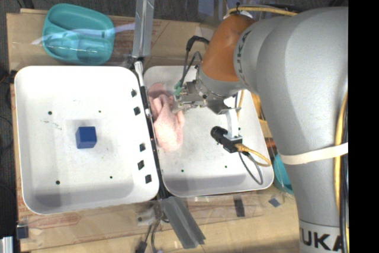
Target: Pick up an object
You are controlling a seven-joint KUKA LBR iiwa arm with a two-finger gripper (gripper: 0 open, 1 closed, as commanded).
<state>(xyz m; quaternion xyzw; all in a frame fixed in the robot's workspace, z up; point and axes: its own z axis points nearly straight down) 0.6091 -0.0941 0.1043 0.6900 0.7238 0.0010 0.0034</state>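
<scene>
The gripper (179,98) sits low in the right bin (201,182), at the upper right edge of a crumpled pink cloth (167,125) that lies against that bin's left wall, next to the divide between the two bins. Whether the gripper is open or closed cannot be told from this slanted view, nor whether any fabric is caught in it, so I would not count the cloth as held. The cloth looks like the object being tried for. The other candidate, a small blue cube (86,137), rests well apart in the left bin (71,189). To do this step well, I judge that the gripper should close on a raised fold near the middle of the bunch, not on the thin edge where it is now, since soft fabric slips out of a shallow pinch. It should go low enough to gather material without pressing hard on the bin floor. The lift should then go straight up and slowly, because the cloth hugs the wall and could drag or snag there. A teal plastic container (77,32) lies on the bench beyond the left bin and plays no part. The only readable writing is the white lettering "UKA" (320,238) low on the grey arm (296,80), its first letter hidden.
</scene>
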